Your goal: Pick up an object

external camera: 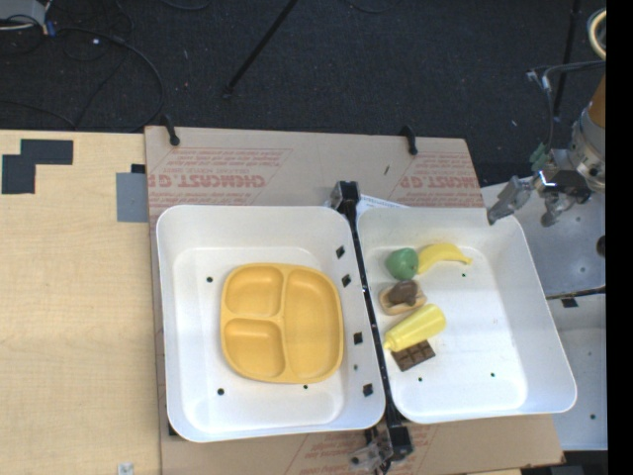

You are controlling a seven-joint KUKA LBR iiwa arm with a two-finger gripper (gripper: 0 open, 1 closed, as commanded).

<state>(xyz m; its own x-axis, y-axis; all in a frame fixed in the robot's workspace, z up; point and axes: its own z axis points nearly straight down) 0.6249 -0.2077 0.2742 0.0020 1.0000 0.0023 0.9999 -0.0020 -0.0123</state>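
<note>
My gripper (527,201) hangs at the far right corner of the right bin (539,364), above its rim, with my 2 fingers spread apart and nothing between them. The things I could take lie in a cluster at the left side of that bin, well apart from me: a green round piece (402,262) touching a yellow banana (443,255) on the far side, a brown lump on a pale base (402,296) just near of them, then a yellow corn-like piece (415,328) lying at a slant, and a small dark brown block (414,355) nearest of all. I judge these to be light toy food, stiff and smooth, so likely to slip if pinched off-centre. The corn-like piece looks the best target: long, fairly straight, and I would close across its narrow middle. The banana curves and could roll; the dark block lies flat and low, hard to get under. The left bin (188,364) holds a yellow divided plate (282,323).
</note>
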